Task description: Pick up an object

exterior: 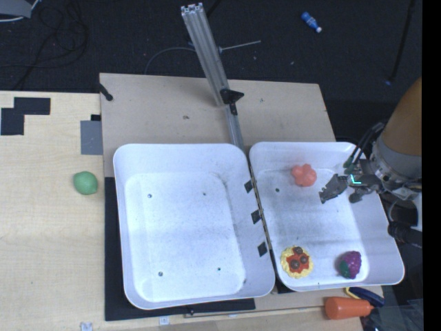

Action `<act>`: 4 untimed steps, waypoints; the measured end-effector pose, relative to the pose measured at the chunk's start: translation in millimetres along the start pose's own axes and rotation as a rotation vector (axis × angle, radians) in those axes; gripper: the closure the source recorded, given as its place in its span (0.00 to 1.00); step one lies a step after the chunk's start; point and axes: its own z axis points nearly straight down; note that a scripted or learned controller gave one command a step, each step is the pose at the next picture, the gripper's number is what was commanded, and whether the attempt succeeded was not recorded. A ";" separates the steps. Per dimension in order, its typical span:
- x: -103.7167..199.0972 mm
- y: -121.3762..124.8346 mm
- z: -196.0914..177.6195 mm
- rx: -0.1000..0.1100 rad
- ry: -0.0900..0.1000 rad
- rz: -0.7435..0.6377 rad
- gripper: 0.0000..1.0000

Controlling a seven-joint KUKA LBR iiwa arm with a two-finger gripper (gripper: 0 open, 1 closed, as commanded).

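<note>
The right bin [386,254] holds three toy foods. A pink-orange round piece [304,175] lies near its far side. A yellow disc with red dots [297,261] and a purple grape bunch [350,263] sit near its front edge. My gripper [342,189] hangs over the right part of this bin, to the right of the pink piece and apart from it. Its two dark fingers are spread, with nothing between them. The grey arm with its orange band [406,126] reaches in from the right.
The left bin [131,158] stands beside the right one. A green ball [85,183] rests on the wooden bench to the left. An orange carrot toy [348,307] lies in front of the right bin. A metal rail [210,54] slants at the back.
</note>
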 end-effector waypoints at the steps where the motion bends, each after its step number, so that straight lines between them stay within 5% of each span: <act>1: 0.0 0.0 0.0 0.000 0.000 0.000 0.00; 3: 10.1 -8.1 112.2 0.004 0.001 0.001 0.00; 4: 10.2 -7.9 121.7 -0.001 0.000 0.000 0.00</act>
